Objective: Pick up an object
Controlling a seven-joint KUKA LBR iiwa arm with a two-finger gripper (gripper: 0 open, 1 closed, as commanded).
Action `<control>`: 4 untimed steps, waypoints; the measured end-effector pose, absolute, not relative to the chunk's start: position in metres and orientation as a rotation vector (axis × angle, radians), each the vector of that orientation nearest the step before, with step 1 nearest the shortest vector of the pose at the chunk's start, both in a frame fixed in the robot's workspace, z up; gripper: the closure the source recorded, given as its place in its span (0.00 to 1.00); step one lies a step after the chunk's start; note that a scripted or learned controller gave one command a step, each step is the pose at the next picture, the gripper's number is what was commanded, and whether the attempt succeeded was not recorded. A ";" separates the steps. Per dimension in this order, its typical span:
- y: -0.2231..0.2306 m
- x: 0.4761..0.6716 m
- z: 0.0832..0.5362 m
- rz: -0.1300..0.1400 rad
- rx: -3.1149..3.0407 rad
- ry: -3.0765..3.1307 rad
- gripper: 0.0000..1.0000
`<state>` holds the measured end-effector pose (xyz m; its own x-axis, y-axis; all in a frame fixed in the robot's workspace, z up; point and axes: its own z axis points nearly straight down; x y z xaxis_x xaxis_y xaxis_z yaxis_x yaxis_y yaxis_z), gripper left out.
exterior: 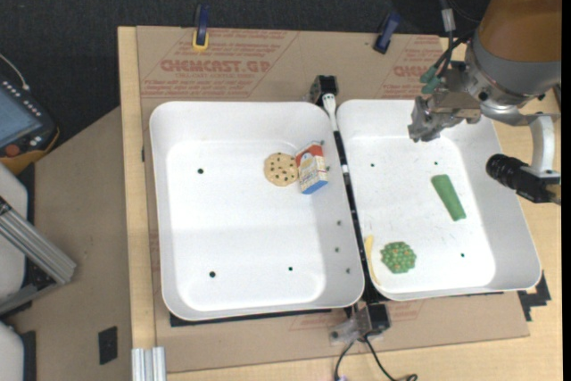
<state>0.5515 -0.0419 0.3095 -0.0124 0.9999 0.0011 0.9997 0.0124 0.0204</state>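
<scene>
My gripper [426,128] hangs over the far part of the right bin [508,232], well above its floor. A green stick [449,196] lies on the bin floor in front of the gripper and slightly to its right. A round green bumpy object [398,257] sits near the right bin's front left corner. In the left bin [178,192], a chocolate-chip cookie [280,169] lies beside a small red, white and blue carton [311,169], near its right wall. Nothing shows between the gripper's tips.
The two bins meet at a black divider strip [342,183]. A black fitting [522,178] juts in over the right bin's right rim. Blue clamps [201,28] hold the cardboard base at the back.
</scene>
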 end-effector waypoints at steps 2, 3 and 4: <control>0.050 0.529 0.351 0.010 2.211 2.227 1.00; 0.086 0.496 0.356 -0.002 2.218 2.229 1.00; 0.048 0.487 0.245 -0.017 2.233 2.220 1.00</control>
